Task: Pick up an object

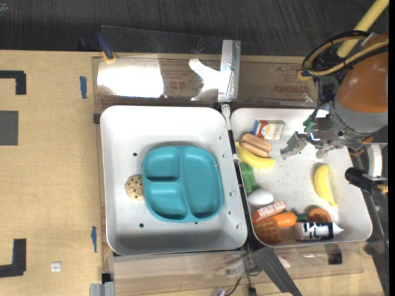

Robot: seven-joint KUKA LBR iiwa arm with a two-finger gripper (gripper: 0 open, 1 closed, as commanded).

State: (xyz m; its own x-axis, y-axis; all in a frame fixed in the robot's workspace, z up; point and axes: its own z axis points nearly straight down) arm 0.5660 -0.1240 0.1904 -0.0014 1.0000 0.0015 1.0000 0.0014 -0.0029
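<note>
Banana point(324, 184) lies at the right bin's point(364, 230) three o'clock, below the gripper point(300, 142), whose fingers look spread and empty. Probably light, stiff, smooth plastic; best pinched across its middle.

dark carpet floor point(154, 5), tan bench point(43, 184), blue tape marks point(83, 86)

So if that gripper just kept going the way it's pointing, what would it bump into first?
The gripper points left across the right bin, so it would probably reach the hot dog first, with the banana just below it. How high it hangs is unclear, so it might pass over them.
</note>
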